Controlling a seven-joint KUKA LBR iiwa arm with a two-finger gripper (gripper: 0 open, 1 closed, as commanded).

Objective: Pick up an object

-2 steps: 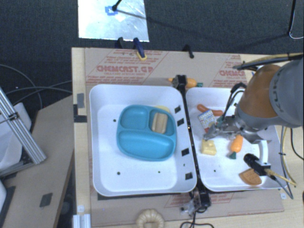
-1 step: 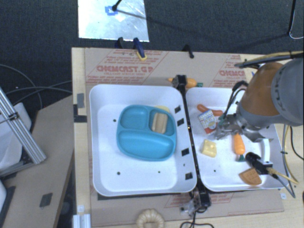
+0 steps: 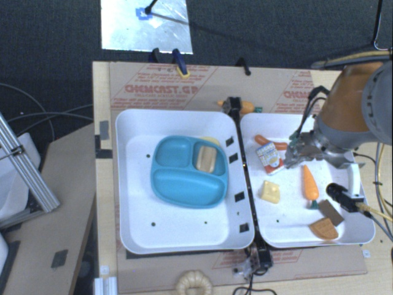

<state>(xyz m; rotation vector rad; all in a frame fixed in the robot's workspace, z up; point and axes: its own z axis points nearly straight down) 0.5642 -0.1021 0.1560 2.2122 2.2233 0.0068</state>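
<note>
In the right bin (image 3: 362, 229) lie a small white packet with red and blue print (image 3: 268, 157), an orange-red sausage (image 3: 268, 141), a pale yellow cheese wedge (image 3: 271, 192), an orange carrot (image 3: 309, 183), a brown flat block (image 3: 331, 212) and a tan pastry (image 3: 323, 228). My gripper (image 3: 292, 157) is low in this bin, just right of the white packet and above the carrot's upper end. The wrist hides what lies directly beneath it.
The left bin (image 3: 132, 183) holds a blue divided plate (image 3: 184, 177) with a tan bread-like piece (image 3: 206, 158) in its upper right compartment. A black divider with clips (image 3: 242, 165) runs between the bins. A small orange item (image 3: 247, 107) sits behind the bins.
</note>
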